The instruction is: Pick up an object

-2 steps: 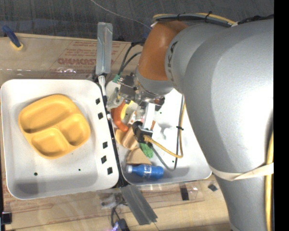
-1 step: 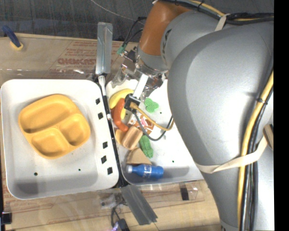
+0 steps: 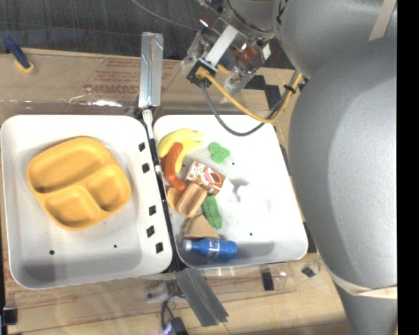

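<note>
Jaws: high over the counter beyond the right white bin's far rim; I cannot tell how far open they are, and nothing shows in them.
Crowding risk: the objects lie heaped against the bin's left wall, touching or overlapping, so a descent there could nudge a neighbour or close on two at once.
Wall risk: the yellow plastic banana and orange-red sausage shape hug the divider, which could block one side of the grasp.
Rolling risk: the blue plastic bottle lies on its side near the front rim and could roll away.
Likeliest target: the small green leafy piece, set a little apart.
Left white bin: holds a yellow divided tray.
</note>
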### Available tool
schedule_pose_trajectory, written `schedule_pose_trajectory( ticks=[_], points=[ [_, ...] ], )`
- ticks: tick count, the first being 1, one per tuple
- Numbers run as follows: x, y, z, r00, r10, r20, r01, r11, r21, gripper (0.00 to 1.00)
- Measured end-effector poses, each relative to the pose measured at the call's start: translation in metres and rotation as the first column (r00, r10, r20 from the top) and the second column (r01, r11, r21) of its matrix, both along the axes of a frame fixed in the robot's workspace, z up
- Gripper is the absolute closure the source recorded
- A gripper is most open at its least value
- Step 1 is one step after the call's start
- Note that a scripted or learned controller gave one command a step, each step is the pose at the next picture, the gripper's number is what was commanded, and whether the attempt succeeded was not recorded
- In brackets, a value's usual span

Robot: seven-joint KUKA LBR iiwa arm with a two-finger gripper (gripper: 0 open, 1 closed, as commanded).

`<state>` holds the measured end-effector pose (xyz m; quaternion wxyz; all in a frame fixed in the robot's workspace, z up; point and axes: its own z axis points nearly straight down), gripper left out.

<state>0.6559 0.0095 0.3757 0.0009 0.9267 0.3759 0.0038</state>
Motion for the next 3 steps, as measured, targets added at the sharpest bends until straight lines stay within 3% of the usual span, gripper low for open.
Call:
schedule_pose_trajectory(
  ticks=[1,2,3],
  points=[
    [-0.063,0.053,-0.14,0.999,-0.046,-0.023,0.046,0.999,-0.002,0.0],
    [-0.046,0.116,-0.058,0.928,-0.372,-0.008,0.372,0.928,-0.001,0.0],
    [-0.115,0.178,-0.157,0.847,-0.532,-0.014,0.532,0.847,-0.006,0.0]
  ],
)
